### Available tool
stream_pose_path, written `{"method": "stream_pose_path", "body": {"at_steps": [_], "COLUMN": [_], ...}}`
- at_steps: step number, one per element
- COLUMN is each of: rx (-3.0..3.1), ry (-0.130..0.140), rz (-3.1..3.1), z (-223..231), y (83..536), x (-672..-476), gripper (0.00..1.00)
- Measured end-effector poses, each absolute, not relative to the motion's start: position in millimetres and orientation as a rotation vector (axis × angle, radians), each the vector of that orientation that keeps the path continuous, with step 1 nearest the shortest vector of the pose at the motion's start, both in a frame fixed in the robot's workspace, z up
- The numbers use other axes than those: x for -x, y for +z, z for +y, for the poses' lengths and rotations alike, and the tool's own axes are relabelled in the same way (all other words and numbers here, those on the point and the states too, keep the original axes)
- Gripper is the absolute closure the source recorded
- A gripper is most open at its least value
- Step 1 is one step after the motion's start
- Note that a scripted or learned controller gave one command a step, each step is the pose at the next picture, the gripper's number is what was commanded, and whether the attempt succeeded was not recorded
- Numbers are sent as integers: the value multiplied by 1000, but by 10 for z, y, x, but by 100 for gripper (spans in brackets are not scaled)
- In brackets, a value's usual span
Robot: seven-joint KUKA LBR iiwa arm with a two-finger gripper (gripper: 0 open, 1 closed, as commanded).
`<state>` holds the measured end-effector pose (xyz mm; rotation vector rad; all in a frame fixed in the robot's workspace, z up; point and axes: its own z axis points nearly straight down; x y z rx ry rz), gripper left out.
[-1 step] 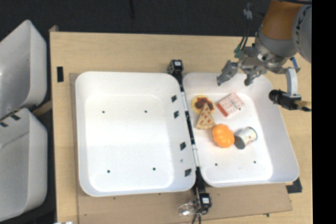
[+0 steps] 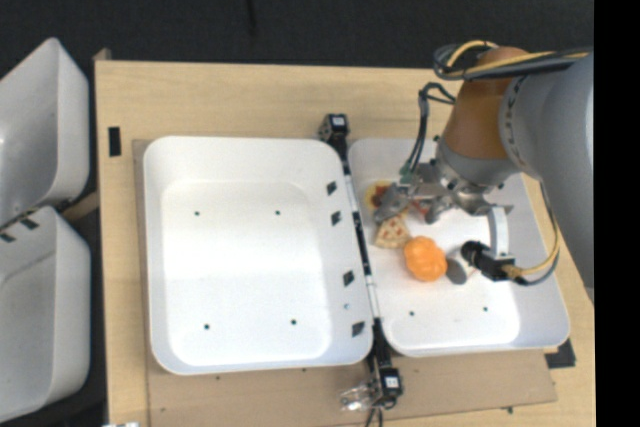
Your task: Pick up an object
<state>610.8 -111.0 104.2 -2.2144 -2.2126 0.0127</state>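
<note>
Camera view: gripper (image 2: 418, 200) low in right bin (image 2: 470, 325), over small items (image 2: 390, 215) near orange ball (image 2: 425, 259), likely seeking grasp; finger state unclear.

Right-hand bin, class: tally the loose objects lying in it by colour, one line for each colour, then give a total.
Orange: 1, the round orange object
Tan: 1, the wedge-shaped piece
Grey: 1, the small grey piece
Total: 3, all in the right bin; anything under the gripper cannot be counted.
</note>
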Motion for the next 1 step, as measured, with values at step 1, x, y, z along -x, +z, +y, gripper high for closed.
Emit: {"method": "stream_pose_path", "body": {"at_steps": [1], "rx": [2220], "ry": [-5], "rz": [-2228], "z": [-963], "y": [1060], "x": [-6627], "gripper": [0]}}
